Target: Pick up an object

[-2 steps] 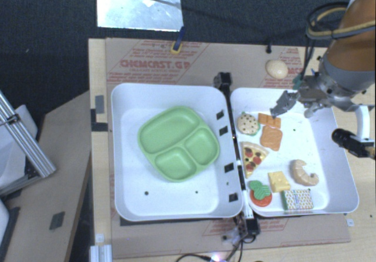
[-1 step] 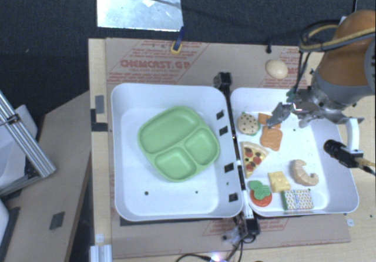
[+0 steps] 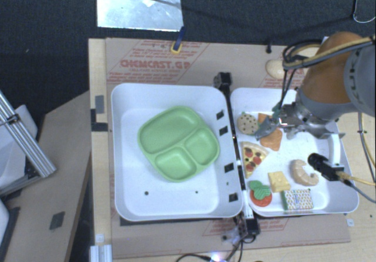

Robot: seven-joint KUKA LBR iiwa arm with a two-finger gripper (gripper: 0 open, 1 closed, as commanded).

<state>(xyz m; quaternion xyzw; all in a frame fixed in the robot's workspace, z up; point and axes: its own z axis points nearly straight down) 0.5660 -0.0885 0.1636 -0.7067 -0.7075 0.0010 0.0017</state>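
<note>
The gripper (image 3: pixel 276 118) hangs low over the right bin (image 3: pixel 343 199), its tip beside an orange wedge (image 3: pixel 271 137) and a cookie (image 3: pixel 247 123) that lies just to its left. Whether the jaws are spread or pinching cannot be told from this slant. To do the grasp well, the jaws should come down astride the wedge alone, clear of the cookie, and close on its narrow sides. Nearer the camera than the jaws lie a pizza slice (image 3: pixel 252 156), cheese block (image 3: pixel 278 181), croissant (image 3: pixel 302 173) and tomato (image 3: pixel 260 194). The left bin (image 3: pixel 126 155) holds a green tray (image 3: pixel 178 142) on a cardboard-topped bench (image 3: pixel 154 61).
</note>
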